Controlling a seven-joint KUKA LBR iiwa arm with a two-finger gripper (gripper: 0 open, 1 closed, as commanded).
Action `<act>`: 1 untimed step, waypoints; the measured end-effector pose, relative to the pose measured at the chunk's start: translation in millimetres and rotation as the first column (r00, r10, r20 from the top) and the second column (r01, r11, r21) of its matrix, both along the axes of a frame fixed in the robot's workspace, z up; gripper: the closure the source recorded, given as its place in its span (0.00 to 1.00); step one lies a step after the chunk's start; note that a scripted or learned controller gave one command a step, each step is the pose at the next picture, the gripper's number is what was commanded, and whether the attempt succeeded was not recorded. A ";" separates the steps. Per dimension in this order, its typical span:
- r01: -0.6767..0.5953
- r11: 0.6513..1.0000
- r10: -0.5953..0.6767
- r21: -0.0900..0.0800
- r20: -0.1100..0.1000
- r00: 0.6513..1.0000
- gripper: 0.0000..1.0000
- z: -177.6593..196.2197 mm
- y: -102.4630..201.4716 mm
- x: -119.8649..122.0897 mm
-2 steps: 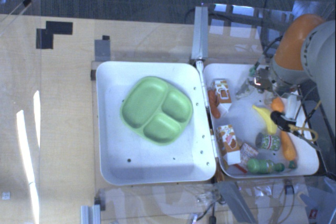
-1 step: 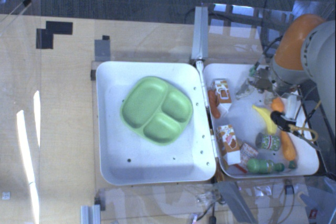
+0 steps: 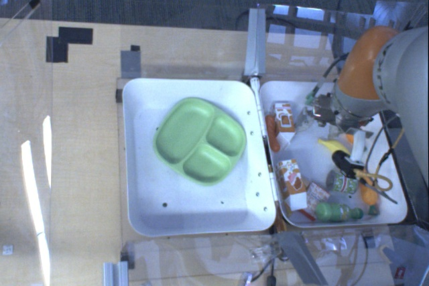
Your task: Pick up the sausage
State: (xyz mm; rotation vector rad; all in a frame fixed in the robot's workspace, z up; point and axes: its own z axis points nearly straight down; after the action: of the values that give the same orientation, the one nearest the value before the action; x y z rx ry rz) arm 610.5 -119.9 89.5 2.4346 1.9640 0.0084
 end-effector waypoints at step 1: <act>-0.001 1.000 0.001 0.000 0.001 1.000 0.00 0.6 4.1 -34.4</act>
State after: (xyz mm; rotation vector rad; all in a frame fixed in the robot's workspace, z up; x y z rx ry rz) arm 576.1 -115.9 90.2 2.4328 1.9648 0.0099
